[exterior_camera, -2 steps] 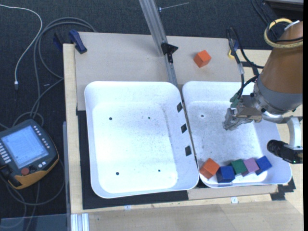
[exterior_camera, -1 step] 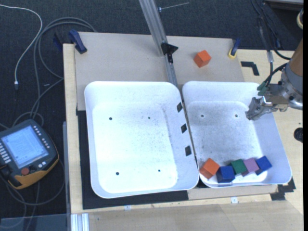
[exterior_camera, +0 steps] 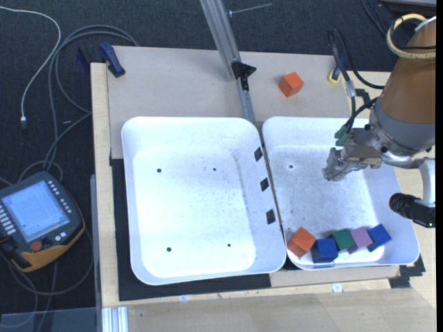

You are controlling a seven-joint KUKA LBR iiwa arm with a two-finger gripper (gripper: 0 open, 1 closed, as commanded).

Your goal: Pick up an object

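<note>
**Arm pose**
- Reaching in from the right, with the orange band and grey wrist leaning over the right rim of the right bin (exterior_camera: 277, 133).
- Pointing the gripper (exterior_camera: 337, 166) down and slightly leftward, over the bare speckled floor in the upper middle of that bin.
- Hovering with nothing visibly gripped; floor showing all round the tip.
- Gripper state: not readable at this angle, with the tip showing as one grey mass.

**Task things, located from the gripper**
- Lying well apart from the tip, toward the lower edge of the view: five cubes in a row along the near wall of the right bin.
- Sitting down and to the left of the tip: orange cube (exterior_camera: 301, 241), at the left end of the row, near the bin corner.
- Sitting almost straight below the tip: blue cube (exterior_camera: 324, 250), touching the orange cube; green cube (exterior_camera: 343, 241) just beside it.
- Sitting down and to the right of the tip: pink cube (exterior_camera: 361, 237), then end cube (exterior_camera: 378, 235), also blue, closing the row.
- Lying up and to the left of the tip, outside both bins on the bench (exterior_camera: 173, 81): spare cube (exterior_camera: 291, 84), orange, well apart.

**Surroundings**
- Lying to the left of the tip, across the shared rims: left bin (exterior_camera: 138, 137).
- Resting far left, off the bench: pendant (exterior_camera: 34, 216).
</note>
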